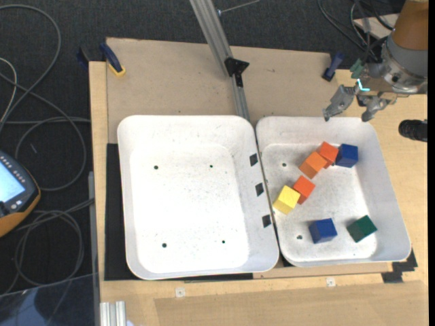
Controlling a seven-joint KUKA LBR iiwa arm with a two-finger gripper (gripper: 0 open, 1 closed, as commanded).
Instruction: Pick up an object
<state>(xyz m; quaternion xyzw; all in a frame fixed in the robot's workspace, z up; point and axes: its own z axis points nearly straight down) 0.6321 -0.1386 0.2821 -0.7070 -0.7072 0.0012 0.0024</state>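
Blue cube (322, 230) looks light, rigid, sits apart from others; you grab flat sides. End effector (353, 107) spread open, holding nothing.

The arm (411, 26) is cut off by the top and right edges, and a handheld screen (13, 189) is clipped at the left edge.

Blocks (319, 160) lie in the right bin (387, 182); claw (352, 111) hangs above its far rim
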